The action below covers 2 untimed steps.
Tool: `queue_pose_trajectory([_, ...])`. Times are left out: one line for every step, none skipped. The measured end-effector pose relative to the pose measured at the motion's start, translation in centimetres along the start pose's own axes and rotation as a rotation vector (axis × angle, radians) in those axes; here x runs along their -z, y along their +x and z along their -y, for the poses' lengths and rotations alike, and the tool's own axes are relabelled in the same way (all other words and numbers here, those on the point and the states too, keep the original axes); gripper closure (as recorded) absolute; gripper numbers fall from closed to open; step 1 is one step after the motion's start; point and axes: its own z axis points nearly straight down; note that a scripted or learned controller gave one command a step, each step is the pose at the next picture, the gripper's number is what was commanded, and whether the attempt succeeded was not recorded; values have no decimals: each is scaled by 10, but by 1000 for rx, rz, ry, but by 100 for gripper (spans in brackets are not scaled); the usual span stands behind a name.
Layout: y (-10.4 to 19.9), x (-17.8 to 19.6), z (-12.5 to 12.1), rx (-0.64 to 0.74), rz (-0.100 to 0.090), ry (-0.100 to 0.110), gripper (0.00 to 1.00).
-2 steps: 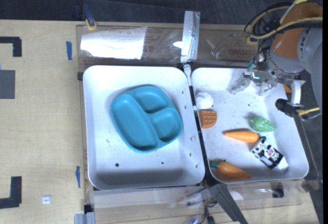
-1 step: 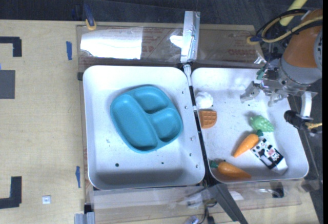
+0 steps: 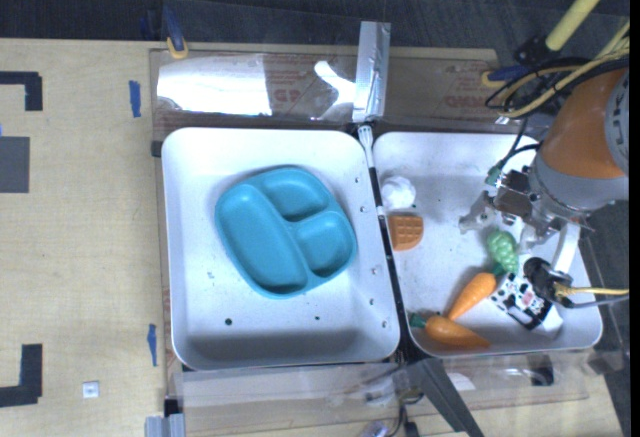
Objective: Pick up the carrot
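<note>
Arm point(image 3: 590, 140) reaches in from the right, over the right bin point(image 3: 440, 160). Gripper point(image 3: 515, 225) hangs low by a green toy point(image 3: 502, 248); can't tell how wide it stands or if it grips anything. Carrot point(image 3: 472, 293) lies tilted just below, near the front wall. 2nd carrot point(image 3: 452, 330) flat beside it. Waffle point(image 3: 405, 230) and white ball point(image 3: 399, 191) by the divider. Left bin point(image 3: 190, 225) has a blue tray point(image 3: 287, 228).
</note>
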Motion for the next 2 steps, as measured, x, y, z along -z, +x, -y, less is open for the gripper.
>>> queue_pose_trajectory([-13, -45, -6, 7, -3, -8, 0])
queue_pose_trajectory([-25, -45, -22, -132, -4, -10, 0])
